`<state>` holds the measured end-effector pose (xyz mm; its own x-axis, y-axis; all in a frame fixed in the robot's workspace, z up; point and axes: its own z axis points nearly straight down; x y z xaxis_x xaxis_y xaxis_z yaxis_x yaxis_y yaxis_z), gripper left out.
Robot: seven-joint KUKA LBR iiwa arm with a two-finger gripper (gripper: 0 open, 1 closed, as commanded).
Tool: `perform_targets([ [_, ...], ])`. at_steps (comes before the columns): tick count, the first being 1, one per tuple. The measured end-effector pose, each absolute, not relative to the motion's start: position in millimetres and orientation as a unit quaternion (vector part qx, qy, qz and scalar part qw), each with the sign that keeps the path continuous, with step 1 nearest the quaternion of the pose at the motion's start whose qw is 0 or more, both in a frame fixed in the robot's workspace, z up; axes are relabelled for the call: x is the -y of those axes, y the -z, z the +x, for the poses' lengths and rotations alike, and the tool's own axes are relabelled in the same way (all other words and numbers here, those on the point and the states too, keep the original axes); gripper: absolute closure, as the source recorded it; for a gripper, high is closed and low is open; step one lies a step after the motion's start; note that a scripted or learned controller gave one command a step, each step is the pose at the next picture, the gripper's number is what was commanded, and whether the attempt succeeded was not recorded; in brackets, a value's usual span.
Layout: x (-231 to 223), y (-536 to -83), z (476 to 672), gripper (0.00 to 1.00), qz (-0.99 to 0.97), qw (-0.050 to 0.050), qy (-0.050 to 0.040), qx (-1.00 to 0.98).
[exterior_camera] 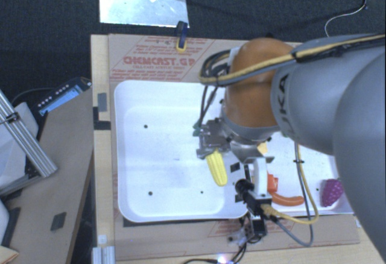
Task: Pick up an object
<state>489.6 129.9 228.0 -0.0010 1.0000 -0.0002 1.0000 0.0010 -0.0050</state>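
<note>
Grey arm (338,100) looms nearest, its tool (216,163) clamped on a yellow corn-shaped plastic toy (217,170) above the left white shallow bin (151,136). Lifting straight and slowly should keep the grip; orange and purple toys lie beyond.

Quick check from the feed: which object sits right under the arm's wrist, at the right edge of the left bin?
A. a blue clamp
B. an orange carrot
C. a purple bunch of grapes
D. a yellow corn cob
D: the yellow corn cob hangs just below the wrist hardware, over the left bin; I can't tell if the tool grips it.
</note>
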Motion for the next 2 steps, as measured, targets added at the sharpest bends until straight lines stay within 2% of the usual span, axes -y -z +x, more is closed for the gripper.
perform_targets([
  [1, -193.2, -318.4, 486.8, 1.00, -0.703, -0.001, 0.0051, 0.711],
  [2, -99.6, -291.4, 492.3, 1.00, -0.709, 0.000, -0.0002, 0.705],
])
